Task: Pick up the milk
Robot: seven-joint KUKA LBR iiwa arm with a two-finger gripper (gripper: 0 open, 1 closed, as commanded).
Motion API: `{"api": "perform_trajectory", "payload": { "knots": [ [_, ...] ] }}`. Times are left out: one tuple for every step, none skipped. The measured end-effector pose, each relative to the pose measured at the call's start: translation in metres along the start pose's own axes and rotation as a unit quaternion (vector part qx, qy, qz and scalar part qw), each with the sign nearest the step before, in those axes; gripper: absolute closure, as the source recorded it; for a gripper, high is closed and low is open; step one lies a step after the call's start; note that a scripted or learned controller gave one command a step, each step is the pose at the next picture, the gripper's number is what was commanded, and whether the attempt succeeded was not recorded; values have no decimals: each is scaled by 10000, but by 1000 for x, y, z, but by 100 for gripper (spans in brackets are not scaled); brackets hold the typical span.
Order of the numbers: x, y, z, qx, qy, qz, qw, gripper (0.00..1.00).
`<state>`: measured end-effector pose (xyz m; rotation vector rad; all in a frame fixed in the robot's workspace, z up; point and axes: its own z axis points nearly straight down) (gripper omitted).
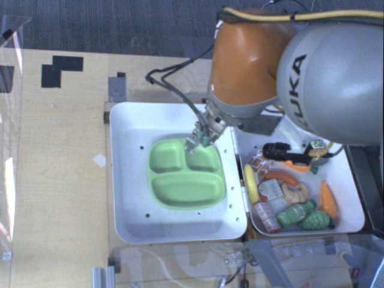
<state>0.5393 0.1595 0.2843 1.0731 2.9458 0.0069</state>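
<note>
We see our small grey two-finger gripper (201,138) hanging over the top right pocket of the green plastic tray with three pockets (186,176) in the left white bin (129,161). The milk, which we think is the little white carton with a red and orange picture (271,189), is in the right white bin (354,212), off to the gripper's right and a bit nearer the front, past the yellow banana (250,183); it lies tilted among the toy food. We cannot tell how far open the gripper is, and we see nothing held in it.
</note>
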Motion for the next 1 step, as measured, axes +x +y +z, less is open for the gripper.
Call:
{"api": "perform_trajectory", "payload": {
  "knots": [
    [32,-20,55,5,13,-1482,9890,100]
  ]
}}
